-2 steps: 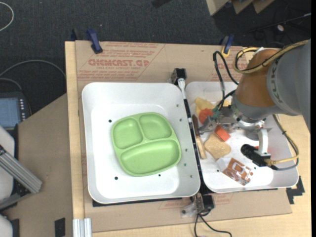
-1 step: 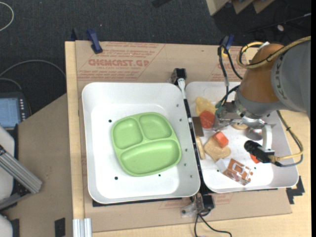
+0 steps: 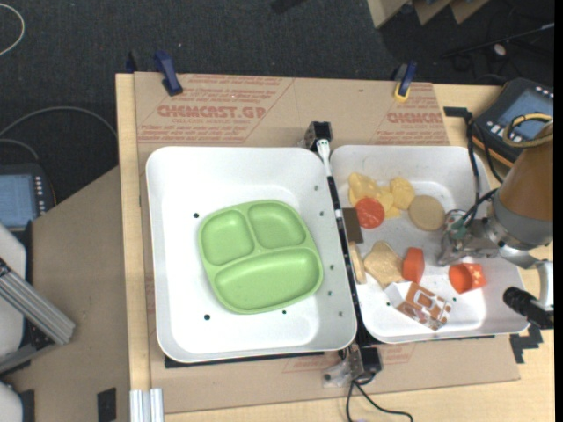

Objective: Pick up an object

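Note:
The right bin (image 3: pixel 396 158) holds several small food toys: yellow pieces (image 3: pixel 378 190), a red round piece (image 3: pixel 370 213), a tan disc (image 3: pixel 427 212), a beige wedge (image 3: pixel 382 262), an orange piece (image 3: pixel 413 264), an orange-red piece (image 3: pixel 466 276) and a red-and-white packet (image 3: pixel 421 305). My gripper (image 3: pixel 455 241) hangs low over the right side of this bin, just right of the tan disc and above the orange-red piece. Nothing shows between its fingers.
The left bin (image 3: pixel 176 174) carries a green three-part plate (image 3: pixel 260 255). A black clip (image 3: pixel 318 134) sits at the top of the divider between the bins. A dark device with cables (image 3: pixel 515 117) lies at the bench's right rear. Blue clamps (image 3: pixel 167 70) hold the board's far edge.

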`<state>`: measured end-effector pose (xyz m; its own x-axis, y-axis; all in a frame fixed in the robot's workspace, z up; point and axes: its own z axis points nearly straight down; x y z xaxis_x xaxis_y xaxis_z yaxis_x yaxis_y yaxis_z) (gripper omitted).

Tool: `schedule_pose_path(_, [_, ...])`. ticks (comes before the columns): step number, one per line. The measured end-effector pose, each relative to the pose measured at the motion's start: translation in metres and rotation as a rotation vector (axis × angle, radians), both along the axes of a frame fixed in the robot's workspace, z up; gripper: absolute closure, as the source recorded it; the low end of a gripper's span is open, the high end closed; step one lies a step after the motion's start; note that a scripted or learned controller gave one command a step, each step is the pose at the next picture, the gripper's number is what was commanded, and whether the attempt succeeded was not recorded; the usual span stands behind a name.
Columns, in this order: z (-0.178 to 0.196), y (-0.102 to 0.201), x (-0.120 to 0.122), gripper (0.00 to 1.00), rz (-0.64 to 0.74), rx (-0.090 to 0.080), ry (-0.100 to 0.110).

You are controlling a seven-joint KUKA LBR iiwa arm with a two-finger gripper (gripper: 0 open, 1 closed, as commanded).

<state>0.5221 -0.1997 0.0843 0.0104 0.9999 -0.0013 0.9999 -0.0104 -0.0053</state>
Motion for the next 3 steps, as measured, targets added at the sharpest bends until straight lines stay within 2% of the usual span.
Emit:
schedule_pose_path(1, [0.0,0.007,0.004,0.0,0.009,0.002,-0.004])
schedule_pose_path(2, [0.0,0.066,0.05,0.0,0.017,0.001,-0.01])
schedule_pose_path(3, [0.013,0.024,0.148,0.0,0.02,0.016,0.003])
